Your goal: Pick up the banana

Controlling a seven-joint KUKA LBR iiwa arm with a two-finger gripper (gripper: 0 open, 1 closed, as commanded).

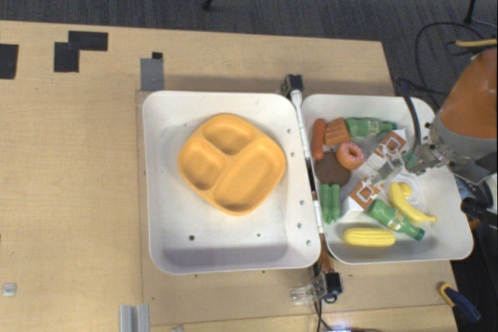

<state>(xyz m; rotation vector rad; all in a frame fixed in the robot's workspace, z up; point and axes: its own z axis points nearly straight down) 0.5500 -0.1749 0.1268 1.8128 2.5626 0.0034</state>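
- Camera view: the bench (70, 167) carries two white bins side by side, the left bin (167, 190) and the right bin (451, 241).
- In the left bin lies a yellow plate (231, 162) with three compartments; it sits about in the middle of the bin.
- The banana (408, 202) lies in the right bin, toward its right and lower part, curved and flat on the floor of the bin.
- Just beside the banana on its left is a green bottle (395, 218), tilted, and below both lies a corn cob (369, 236).
- Higher in the same bin are a donut (350, 155), a brown disc (332, 170), a carrot (318, 138), another green bottle (369, 126) and green beans (331, 202).
- The arm (471, 109) comes in from the right, over the right edge of the right bin.
- The gripper (406, 162) hangs above the banana, a little higher in the picture, near small patterned boxes (387, 147).
- If the jaws are released or clenched, I cannot tell; nothing is seen between them.
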